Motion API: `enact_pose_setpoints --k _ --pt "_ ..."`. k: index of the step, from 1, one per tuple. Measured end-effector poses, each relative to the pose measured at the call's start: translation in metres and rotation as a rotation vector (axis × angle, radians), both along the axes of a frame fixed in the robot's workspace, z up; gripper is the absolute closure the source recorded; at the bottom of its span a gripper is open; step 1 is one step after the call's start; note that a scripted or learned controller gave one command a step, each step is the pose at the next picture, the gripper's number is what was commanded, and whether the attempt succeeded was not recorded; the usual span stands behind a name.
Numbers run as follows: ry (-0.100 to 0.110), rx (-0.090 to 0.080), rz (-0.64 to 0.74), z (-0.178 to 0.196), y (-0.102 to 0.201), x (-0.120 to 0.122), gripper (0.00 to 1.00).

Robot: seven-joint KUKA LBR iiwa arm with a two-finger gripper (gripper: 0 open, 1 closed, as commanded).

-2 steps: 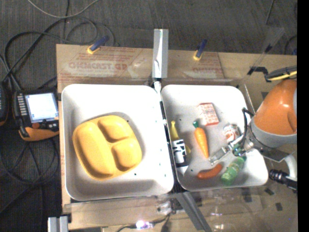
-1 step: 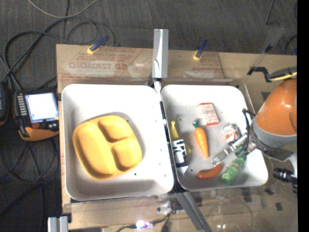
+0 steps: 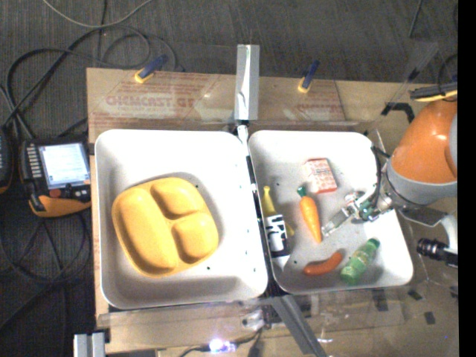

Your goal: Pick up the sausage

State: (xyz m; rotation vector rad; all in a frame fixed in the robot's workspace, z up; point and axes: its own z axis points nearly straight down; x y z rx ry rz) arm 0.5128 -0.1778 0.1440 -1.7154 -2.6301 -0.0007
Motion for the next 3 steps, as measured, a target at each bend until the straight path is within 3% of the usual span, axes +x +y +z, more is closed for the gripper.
enact_pose_setpoints --k 1,2,3 --pt "-0.015 -0.009 -0.039 -0.053 0.055 -0.025 0.0" --pt "0.0 0.0 0.234 0.036 0.013 0.013 0.0" --pt "-0.012 -0.006 0.548 -0.053 0.025 -0.025 0.0"
